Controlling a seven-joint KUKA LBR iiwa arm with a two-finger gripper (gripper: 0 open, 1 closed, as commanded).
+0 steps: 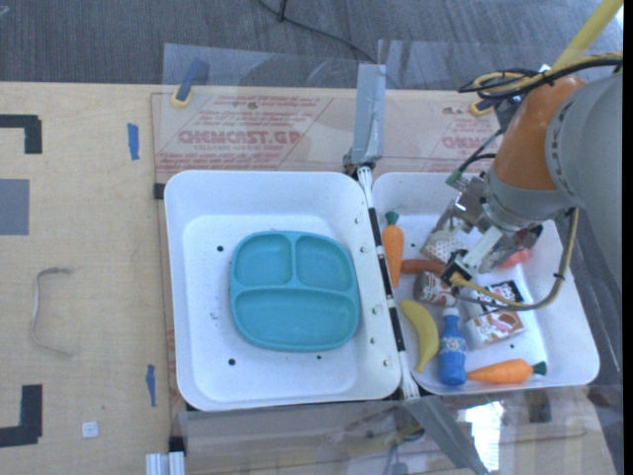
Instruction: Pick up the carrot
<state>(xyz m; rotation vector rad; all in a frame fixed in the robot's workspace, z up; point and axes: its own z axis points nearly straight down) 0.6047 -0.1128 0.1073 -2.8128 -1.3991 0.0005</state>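
Approach step, nothing lifted: gripper (463, 261) low over clutter mid-right bin (584, 349), grip state cannot be told; carrot (393, 248) lies upright along that bin's left wall, centre-right of frame, just beside it, so next move calls for shifting left and descending.

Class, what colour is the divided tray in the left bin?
Teal tray, best seen in the camera view.

A teal divided plate (294, 291) is lying in the middle of the left white bin (193, 206). In the right bin (574, 349), a yellow banana (423, 332) is resting near the left wall, with a blue bottle (452, 349) lying just beside it and small printed cartons (492, 327) sitting alongside. The tabletop (79, 216) is showing blue tape marks (133, 141).
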